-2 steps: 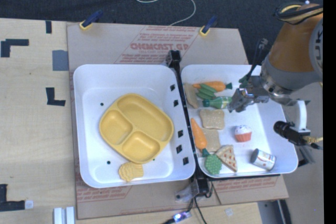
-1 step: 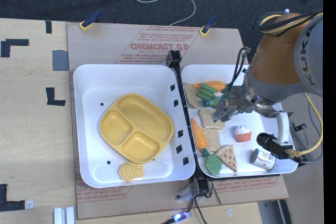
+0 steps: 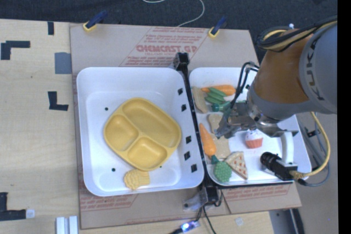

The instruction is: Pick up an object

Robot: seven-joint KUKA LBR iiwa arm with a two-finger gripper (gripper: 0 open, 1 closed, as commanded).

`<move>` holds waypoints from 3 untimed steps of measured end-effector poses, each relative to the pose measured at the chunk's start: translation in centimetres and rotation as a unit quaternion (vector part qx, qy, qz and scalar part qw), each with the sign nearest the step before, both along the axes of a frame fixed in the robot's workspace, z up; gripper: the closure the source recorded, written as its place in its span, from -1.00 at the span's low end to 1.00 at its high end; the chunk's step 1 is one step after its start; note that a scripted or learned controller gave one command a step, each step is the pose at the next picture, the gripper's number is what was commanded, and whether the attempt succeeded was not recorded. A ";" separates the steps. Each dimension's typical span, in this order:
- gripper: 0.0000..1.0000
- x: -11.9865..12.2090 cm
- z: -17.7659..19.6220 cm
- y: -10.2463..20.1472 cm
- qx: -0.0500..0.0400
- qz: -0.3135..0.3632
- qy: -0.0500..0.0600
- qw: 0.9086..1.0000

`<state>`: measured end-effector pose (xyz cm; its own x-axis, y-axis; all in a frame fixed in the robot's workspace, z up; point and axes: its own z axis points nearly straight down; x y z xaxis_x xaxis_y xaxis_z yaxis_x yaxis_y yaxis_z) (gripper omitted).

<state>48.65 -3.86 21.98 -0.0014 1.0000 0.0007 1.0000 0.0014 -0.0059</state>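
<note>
At the near edge of the left bin point(image 3: 88, 134) a small yellow waffle point(image 3: 136, 178) is lying, just beside the near corner of a yellow tray point(image 3: 142, 132) that is resting in the middle of that bin. In the right bin point(image 3: 293, 175), nearest the camera, a broccoli point(image 3: 222, 171) and a sandwich wedge point(image 3: 237, 164) are lying side by side, with a carrot point(image 3: 208, 141) just beyond them along the left wall. A cupcake point(image 3: 253, 141) is sitting near the bin's middle, partly under the arm. The arm point(image 3: 290, 76) is reaching in from the right, its orange band above the wrist hanging over the right bin and hiding much of it. The end effector point(image 3: 225, 127) is pointing down and to the left, hovering over a pale flat piece point(image 3: 215, 119) just right of the carrot; whether its fingers are apart or together I cannot tell. Farther back, green beans point(image 3: 215, 97) and a second carrot point(image 3: 221, 88) are lying at the far end of that bin. Both bins are sitting on a cardboard sheet point(image 3: 159, 46) on the counter point(image 3: 33, 134).
</note>
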 end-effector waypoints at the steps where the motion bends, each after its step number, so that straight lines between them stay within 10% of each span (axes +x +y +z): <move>1: 1.00 1.2 1.4 0.4 0.000 0.000 -0.002 1.000; 3: 1.00 0.6 -0.2 1.3 -0.001 -0.001 -0.001 1.000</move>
